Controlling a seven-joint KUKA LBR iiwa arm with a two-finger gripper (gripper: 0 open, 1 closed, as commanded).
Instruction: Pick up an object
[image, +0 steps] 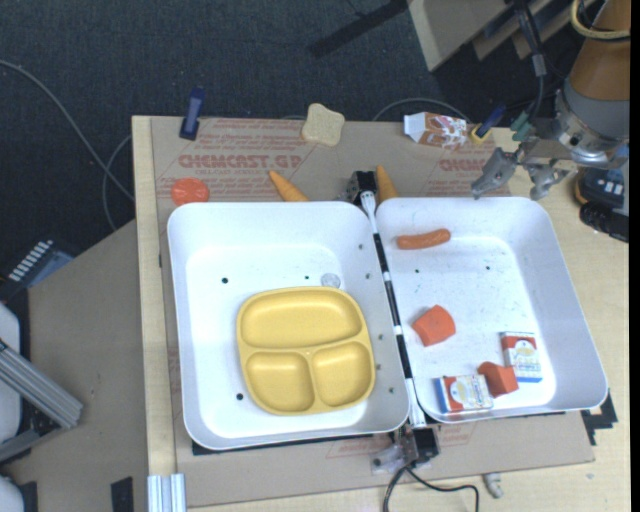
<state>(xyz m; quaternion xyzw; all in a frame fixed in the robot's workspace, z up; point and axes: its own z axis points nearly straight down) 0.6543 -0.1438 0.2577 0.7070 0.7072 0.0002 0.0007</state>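
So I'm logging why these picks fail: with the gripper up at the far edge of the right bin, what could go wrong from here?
1. The gripper hangs open above the right bin rim, with nothing between its fingers; coming straight down, it might hit the rim.
2. The two small cartons and the red block crowd together, so a grasp may nudge neighbours.
3. The sausage is thin and may roll away.

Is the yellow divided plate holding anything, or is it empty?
Empty. The yellow divided plate in the left bin shows bare yellow in all three compartments.
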